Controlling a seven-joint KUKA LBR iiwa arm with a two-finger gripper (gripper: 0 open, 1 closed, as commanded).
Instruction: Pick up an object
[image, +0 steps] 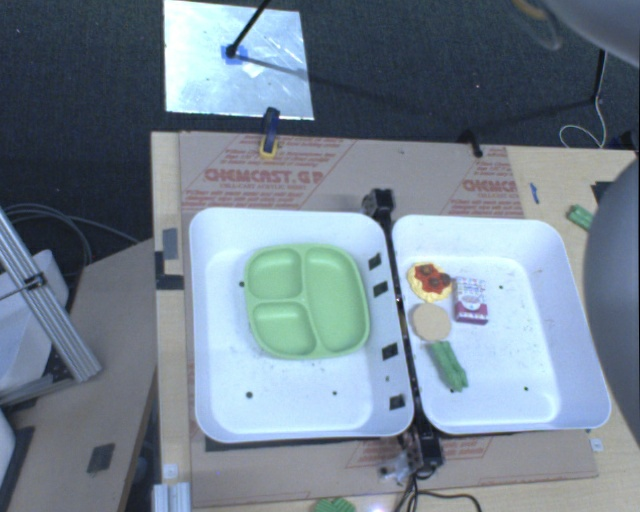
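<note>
Right bin, red-and-yellow round toy, tan disc, green pickle-like piece, small pink-white packet, hand state unknowable

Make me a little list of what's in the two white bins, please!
left bin: green plate with three sections
right bin: four small things by its left wall
top: yellow and red toy
beside it: pink packet
middle: tan disc
bottom: green stick
arm: blurry grey shape at the right edge
</note>
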